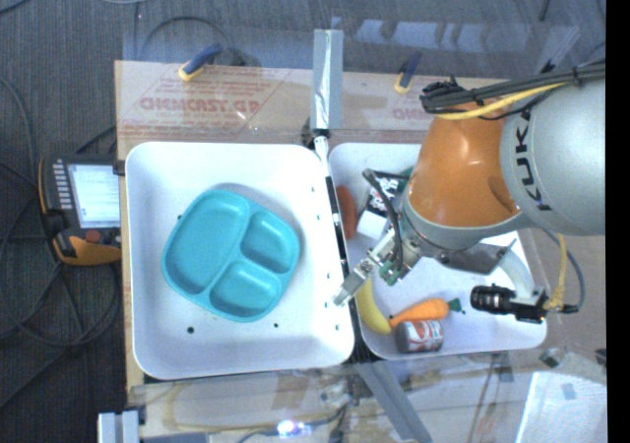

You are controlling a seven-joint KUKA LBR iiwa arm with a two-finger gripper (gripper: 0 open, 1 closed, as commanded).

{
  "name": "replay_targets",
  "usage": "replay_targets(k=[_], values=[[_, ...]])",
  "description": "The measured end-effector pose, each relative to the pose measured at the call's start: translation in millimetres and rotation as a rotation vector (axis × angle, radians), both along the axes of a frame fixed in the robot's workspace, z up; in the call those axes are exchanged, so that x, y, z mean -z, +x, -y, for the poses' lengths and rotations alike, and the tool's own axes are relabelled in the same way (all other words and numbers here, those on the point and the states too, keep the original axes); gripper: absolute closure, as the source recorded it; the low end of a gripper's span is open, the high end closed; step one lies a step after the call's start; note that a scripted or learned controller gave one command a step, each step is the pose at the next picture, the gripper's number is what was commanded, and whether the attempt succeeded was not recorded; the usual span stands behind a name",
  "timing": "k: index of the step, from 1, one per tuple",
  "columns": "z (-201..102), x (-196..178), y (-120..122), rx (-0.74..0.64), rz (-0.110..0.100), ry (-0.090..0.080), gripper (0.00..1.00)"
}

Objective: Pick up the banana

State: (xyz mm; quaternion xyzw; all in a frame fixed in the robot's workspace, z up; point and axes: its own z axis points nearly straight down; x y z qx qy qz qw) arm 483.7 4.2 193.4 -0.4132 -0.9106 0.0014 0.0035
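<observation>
My gripper [356, 285] hung over the right bin [512, 333], touching the banana's [370, 309] upper end; whether it gripped, I could not tell. Beside the banana lay a carrot [423, 311] and can [419, 336]. The left bin [148, 333] held a blue tray [231, 254]

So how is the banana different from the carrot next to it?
The banana is yellow and curved; the carrot is orange, straighter, with a green end. The banana lies near the right bin's left wall, running up and down the picture; the carrot lies more sideways, above the can. The tool hangs over the banana's top, not over the carrot. Both lie in that bin.
</observation>
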Motion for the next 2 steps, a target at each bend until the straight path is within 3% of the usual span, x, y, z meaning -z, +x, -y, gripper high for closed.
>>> replay_targets(k=[1,2], values=[[-32,-54,6,0.038,0.002,-0.002,0.00],[35,13,0,-0.279,0.000,0.001,0.00]])
